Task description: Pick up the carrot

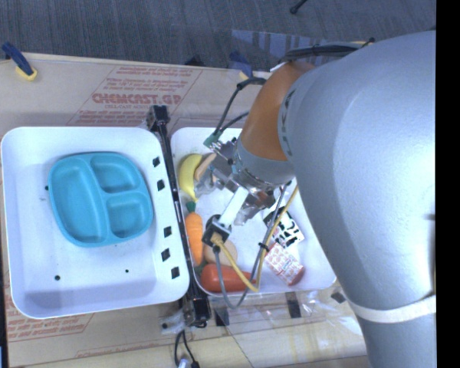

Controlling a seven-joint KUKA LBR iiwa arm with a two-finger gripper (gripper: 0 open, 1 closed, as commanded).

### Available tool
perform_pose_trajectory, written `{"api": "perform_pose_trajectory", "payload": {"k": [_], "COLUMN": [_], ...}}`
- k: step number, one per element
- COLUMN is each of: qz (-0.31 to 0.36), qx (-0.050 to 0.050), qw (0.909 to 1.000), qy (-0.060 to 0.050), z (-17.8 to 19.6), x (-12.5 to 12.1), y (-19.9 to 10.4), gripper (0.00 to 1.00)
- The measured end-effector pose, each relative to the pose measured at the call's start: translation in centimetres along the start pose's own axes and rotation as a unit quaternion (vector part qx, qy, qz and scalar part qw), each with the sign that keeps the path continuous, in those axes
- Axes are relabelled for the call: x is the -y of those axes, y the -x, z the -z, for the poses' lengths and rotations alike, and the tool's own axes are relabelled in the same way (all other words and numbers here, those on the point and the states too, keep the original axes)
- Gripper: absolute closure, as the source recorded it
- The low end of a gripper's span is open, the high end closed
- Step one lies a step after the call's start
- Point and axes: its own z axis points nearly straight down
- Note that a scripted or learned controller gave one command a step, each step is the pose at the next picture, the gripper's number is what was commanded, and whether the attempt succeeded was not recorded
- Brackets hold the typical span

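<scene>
The carrot (pixel 193 237) is orange with a small green top and lies lengthwise against the left wall of the right bin (pixel 316 280). My gripper (pixel 216 176) hangs over the middle of that bin, just right of the carrot's upper end and close beside the banana (pixel 187 175). The wrist and its fittings cover the fingertips. Nothing can be seen held.
A red vegetable (pixel 221 279) lies at the right bin's near edge below the carrot. A red and white packet (pixel 284 264) and a black and white card (pixel 290 231) sit to its right. The left bin (pixel 23 228) holds a blue divided plate (pixel 100 198).
</scene>
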Motion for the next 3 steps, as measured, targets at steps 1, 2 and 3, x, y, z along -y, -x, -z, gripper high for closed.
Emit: {"api": "perform_pose_trajectory", "payload": {"k": [1, 2, 3], "qz": [0.015, 0.014, 0.014], "qx": [0.0, 0.001, 0.001], "qw": [0.9999, 0.9999, 0.9999], "qy": [-0.002, -0.001, -0.001], "z": [-0.07, -0.05, -0.05], "x": [5.65, 5.56, 5.56], "y": [-0.34, -0.28, -0.28], "gripper": [0.0, 0.0, 0.0]}}
